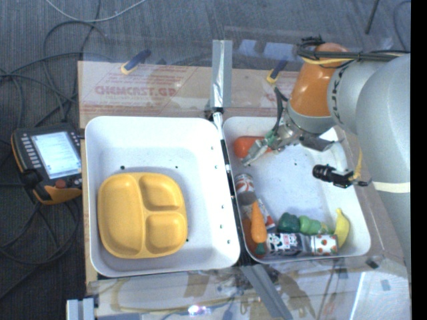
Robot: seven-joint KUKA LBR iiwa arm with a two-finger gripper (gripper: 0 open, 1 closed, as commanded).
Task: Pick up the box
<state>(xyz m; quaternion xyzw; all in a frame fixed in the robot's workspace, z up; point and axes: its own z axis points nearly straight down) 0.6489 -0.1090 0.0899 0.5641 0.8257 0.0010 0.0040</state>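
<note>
Two shallow white bins sit side by side on the desk. The left bin (93,179) holds a yellow divided tray (141,213) toward its near-left part. The right bin (357,242) holds the clutter: an orange-red round item (244,144) in the far-left corner, a small can (243,184) and a carrot (257,223) along the left wall, then, along the near wall, the box (285,243), black-and-white patterned, a green toy (298,223), a red-dotted white carton (322,243) and a banana (341,227). The end effector (263,145) hangs over the far-left corner, just beside the round item; whether its fingers are spread is hard to tell. The box lies well apart from it.
</note>
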